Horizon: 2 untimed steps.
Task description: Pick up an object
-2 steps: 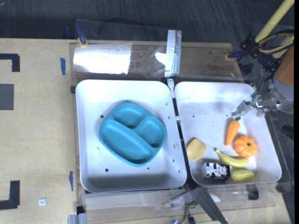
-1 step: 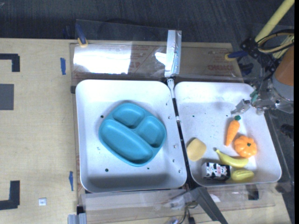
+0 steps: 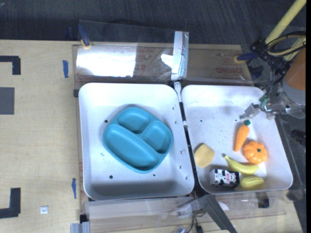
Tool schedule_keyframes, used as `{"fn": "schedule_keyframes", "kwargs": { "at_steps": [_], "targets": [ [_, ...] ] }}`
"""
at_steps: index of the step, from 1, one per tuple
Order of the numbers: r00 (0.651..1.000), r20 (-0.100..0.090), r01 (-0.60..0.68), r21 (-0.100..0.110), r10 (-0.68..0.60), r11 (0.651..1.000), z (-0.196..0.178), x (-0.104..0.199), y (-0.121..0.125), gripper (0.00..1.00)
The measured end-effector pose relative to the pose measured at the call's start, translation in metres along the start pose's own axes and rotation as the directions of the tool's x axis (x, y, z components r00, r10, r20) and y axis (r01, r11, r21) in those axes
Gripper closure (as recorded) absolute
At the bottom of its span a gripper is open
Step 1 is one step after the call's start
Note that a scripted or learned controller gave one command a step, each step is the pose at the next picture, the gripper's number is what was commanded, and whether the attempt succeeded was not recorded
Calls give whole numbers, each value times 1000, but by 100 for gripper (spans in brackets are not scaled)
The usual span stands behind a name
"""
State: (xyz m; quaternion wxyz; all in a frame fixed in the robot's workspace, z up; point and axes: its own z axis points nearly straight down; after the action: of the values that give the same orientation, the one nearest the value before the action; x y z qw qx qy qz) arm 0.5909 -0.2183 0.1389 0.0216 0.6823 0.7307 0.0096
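The right bin [image 3: 214, 101] holds several toy foods near its front right corner. An orange carrot [image 3: 241, 136] with a green top lies upright in the view. Beside it sits a small orange pumpkin [image 3: 255, 151]. A yellow banana [image 3: 241, 165] lies below them, with a yellow-green piece [image 3: 252, 181] and a black-and-white carton [image 3: 225, 177] at the front wall. A pale yellow lump [image 3: 204, 155] rests near the bin's left wall. My gripper [image 3: 251, 111] hangs at the right side of this bin, just above the carrot's top, with nothing seen in it.
The left bin [image 3: 92, 106] carries a blue divided plate [image 3: 138, 138]. A clear plastic sheet and a metal bracket [image 3: 180, 55] stand behind the bins. Cables and a yellow tube [image 3: 286, 18] crowd the upper right beside the arm.
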Motion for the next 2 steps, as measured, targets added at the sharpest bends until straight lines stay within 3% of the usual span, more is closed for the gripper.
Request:
{"fn": "schedule_keyframes", "kwargs": {
  "at_steps": [2],
  "targets": [
    [1000, 2, 3, -5, -3, 1000, 1, 1, 0, 0]
  ]
}}
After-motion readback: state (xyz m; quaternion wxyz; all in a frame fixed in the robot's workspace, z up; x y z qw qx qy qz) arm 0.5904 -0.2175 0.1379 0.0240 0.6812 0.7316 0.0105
